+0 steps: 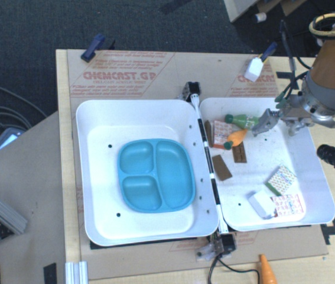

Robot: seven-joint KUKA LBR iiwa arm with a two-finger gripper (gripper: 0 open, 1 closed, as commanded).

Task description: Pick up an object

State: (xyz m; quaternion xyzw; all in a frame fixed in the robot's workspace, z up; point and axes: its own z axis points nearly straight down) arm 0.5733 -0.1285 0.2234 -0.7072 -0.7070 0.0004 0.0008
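Nearest the lens rises the orange band of my grey arm (pixel 332 58), reaching in over the brown printed bench sheet (pixel 126 70). On the sheet lie two shallow white bins side by side. The left bin (pixel 90 158) carries a light blue plastic plate with three compartments (pixel 155 175), and the right bin (pixel 315 176) holds the loose clutter I am to choose from. My gripper (pixel 278 125) hangs low over the far part of that right bin. Its fingers (pixel 266 123) look spread wide with nothing between them, though the slant makes that hard to read. Near the front wall lie a red-and-white printed flat packet (pixel 289 205), a green-and-white checked packet (pixel 281 179) and a small white block (pixel 262 204). Three thin brown rectangular pieces (pixel 221 167) are scattered by the dividing wall. Just beside my nearer fingertip are a small green bottle lying on its side (pixel 241 120) and a stubby orange carrot-shaped toy (pixel 236 137). These two nearly touch. I judge the green bottle the best target, being closest. To do it well I should straddle its narrow width, drop until the tips are near the floor, and avoid catching the orange toy or the bin wall.
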